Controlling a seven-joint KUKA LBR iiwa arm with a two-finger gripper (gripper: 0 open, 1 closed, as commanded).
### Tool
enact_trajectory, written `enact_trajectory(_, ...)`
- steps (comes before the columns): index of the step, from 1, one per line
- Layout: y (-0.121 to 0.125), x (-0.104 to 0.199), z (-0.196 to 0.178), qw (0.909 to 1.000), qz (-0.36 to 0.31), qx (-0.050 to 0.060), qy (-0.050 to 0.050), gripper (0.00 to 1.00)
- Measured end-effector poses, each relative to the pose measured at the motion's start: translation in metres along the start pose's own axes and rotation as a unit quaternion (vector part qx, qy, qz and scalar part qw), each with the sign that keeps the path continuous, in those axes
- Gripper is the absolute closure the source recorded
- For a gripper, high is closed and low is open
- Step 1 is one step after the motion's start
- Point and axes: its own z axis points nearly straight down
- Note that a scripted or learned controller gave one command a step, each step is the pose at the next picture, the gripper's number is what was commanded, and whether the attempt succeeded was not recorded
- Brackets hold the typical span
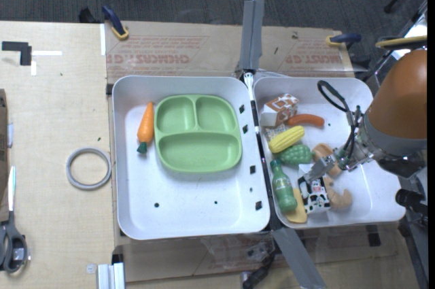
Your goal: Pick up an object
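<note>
Plastic toy food fills the right bin (360,87) in a loose heap: a yellow corn cob (286,139), a green bottle (282,187), a bumpy green vegetable (296,155), an orange sausage (306,120), a small brown-and-white carton (281,107), a black-and-white patterned carton (315,196) and a tan bread-like piece (340,197). The end effector (325,168) hangs low over the middle of that heap, just beside the patterned carton and the tan piece; how far it is open cannot be told, nor whether it has hold of anything. The grey arm (401,111) with its orange band reaches in over the bin's right side.

A green divided plate (198,132) lies in the left bin (183,213), with a toy carrot (145,126) touching its left edge. Out on the counter (47,111) to the left lie a grey ring (88,167) and a pair of scissors (11,240).
</note>
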Motion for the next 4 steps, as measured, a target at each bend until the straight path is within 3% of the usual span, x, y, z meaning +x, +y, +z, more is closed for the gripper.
enact_trajectory(1, 0.001, -0.014, 0.054, 0.9977, -0.068, 0.000, 0.000, 0.00)
enact_trajectory(2, 0.069, -0.032, 0.088, 0.9997, -0.026, 0.000, 0.000, 0.00)
enact_trajectory(3, 0.081, -0.102, 0.087, 0.9998, 0.020, -0.001, -0.001, 0.00)
enact_trajectory(4, 0.039, -0.134, 0.086, 0.9991, 0.042, -0.001, 0.001, 0.00)
